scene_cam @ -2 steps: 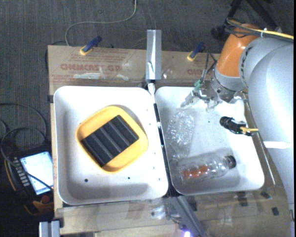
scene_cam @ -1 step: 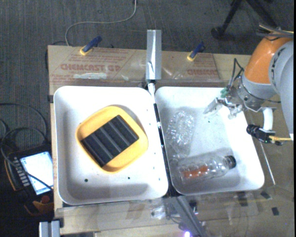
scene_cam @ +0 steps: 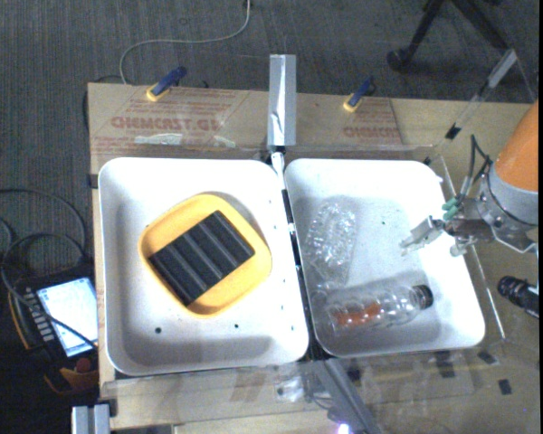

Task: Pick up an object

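Nothing is being held by the gripper (scene_cam: 427, 234), seen spread open above the right bin (scene_cam: 389, 174).

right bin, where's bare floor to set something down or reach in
Right bin: bare floor along the far wall and down the right side near the gripper. Crowded at the left and front, with the crumpled clear plastic and the clear bottle. Left bin: the yellow tray leaves just margins.
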Controlling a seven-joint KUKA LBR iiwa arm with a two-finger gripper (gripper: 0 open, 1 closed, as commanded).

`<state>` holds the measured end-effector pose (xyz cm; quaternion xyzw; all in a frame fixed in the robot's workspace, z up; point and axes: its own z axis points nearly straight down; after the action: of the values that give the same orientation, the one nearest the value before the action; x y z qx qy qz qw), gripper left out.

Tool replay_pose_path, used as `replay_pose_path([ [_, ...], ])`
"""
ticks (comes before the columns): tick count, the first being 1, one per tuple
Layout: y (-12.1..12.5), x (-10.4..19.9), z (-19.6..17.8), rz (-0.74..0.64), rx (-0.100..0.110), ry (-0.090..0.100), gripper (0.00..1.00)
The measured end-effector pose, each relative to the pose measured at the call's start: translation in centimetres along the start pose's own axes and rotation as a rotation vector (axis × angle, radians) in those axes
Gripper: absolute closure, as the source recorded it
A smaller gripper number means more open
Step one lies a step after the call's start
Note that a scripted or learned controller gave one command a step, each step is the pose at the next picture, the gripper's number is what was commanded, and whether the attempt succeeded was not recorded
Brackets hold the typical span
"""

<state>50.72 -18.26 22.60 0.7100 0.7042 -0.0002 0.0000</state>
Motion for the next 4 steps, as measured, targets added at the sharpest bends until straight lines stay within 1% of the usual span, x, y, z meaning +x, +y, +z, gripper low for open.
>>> replay_pose_path([
  [1, -2.2, -3.5, 1.2, -0.282, -0.001, -0.001, 0.0],
  [2, -0.6, 3.6, 11.9, -0.221, 0.002, 0.003, 0.0],
  [3, 6.7, 1.7, 13.5, -0.098, -0.012, -0.002, 0.0],
  [4, 11.3, 2.2, 13.5, 0.002, -0.012, -0.005, 0.0],
])
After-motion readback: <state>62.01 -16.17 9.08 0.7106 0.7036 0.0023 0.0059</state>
